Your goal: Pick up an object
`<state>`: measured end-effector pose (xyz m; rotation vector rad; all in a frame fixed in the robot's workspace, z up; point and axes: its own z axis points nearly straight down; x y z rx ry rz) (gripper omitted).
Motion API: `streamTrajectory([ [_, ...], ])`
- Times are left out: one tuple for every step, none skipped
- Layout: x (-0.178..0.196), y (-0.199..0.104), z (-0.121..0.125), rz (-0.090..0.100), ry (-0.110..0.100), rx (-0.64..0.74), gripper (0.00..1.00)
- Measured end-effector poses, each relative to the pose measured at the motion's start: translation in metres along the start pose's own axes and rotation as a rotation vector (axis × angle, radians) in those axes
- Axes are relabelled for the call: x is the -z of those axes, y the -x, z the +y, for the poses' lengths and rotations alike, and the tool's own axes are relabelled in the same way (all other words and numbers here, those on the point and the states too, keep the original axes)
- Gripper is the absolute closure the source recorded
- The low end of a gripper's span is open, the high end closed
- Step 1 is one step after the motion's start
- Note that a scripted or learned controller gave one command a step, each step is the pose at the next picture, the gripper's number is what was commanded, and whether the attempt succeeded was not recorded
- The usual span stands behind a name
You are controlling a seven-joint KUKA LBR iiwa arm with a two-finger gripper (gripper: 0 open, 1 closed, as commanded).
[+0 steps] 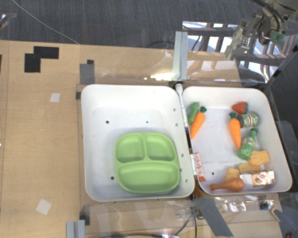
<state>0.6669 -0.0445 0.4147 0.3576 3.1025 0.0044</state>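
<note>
An orange toy carrot (197, 123) with green top lies in the right bin (216, 152); jaws' state unclear.

Hand (240, 39) above right bin (271, 114); green plate (147, 162) in left bin (97, 133).

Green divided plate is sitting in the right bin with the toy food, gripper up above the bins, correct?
Not quite. The camera view shows the green divided plate in the left bin, apart from the toy food in the right bin. The gripper is above the bins.
</note>
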Motion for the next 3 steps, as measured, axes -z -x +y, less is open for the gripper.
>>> streamTrajectory([
  [-0.037, -0.012, -0.077, 0.009, -0.005, 0.041, 1.00],
  [0.013, 0.016, -0.085, 0.003, -0.004, -0.115, 1.00],
  [0.076, 0.017, -0.094, 0.002, -0.004, -0.258, 1.00],
])
